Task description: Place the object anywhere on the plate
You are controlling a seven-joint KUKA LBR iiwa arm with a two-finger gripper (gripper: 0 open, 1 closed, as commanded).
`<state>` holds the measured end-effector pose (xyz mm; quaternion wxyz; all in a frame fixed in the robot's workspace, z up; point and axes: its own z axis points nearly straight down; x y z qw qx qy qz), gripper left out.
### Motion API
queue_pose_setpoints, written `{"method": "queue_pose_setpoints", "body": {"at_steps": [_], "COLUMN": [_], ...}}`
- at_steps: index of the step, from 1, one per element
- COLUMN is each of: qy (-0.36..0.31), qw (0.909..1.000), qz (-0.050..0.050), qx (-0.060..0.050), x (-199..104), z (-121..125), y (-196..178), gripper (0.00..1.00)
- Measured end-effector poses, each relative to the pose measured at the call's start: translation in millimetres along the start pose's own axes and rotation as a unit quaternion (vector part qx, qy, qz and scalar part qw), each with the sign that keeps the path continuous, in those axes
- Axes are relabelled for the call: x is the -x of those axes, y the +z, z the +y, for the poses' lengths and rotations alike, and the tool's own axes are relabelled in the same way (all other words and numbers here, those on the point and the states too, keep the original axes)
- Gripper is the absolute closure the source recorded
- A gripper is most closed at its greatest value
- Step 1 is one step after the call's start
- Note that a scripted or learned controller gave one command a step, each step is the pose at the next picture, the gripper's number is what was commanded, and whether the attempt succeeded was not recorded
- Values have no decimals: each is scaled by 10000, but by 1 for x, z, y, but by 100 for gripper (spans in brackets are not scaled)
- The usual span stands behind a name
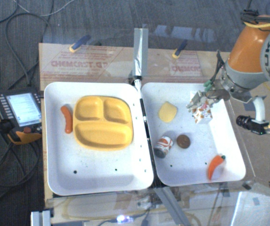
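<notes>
A yellow divided plate [103,122] lies in the left bin [59,173], with an orange-red sausage [67,118] on the bin floor along its left side. My gripper [200,102] hangs over the upper right part of the right bin [196,173], directly above a small crumpled white-and-red packet [203,113]. The gripper touches or overlaps the packet, and whether it holds it is unclear. A pale yellow piece [167,112] sits to the gripper's left.
A small tipped can [163,146] and a brown round disc [184,141] sit mid-bin on the right. A toy carrot [215,166] lies in the near right corner. A pendant with a screen [18,111] rests left of the bench.
</notes>
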<state>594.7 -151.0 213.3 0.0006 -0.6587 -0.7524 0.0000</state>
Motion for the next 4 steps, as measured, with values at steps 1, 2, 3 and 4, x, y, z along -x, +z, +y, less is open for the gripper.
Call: {"method": "queue_pose_setpoints", "body": {"at_steps": [1,2,3,4], "qy": [-830,-2148,-3207,-3206], "qw": [9965,9767,9472,9472], "qz": [-7,-8,-9,-6], "qx": [-13,-1,3,6], "x": [-49,-103,-175,-175], "z": [40,49,49,49], "y": [53,30,4,4], "gripper": [100,100,100,0]}}
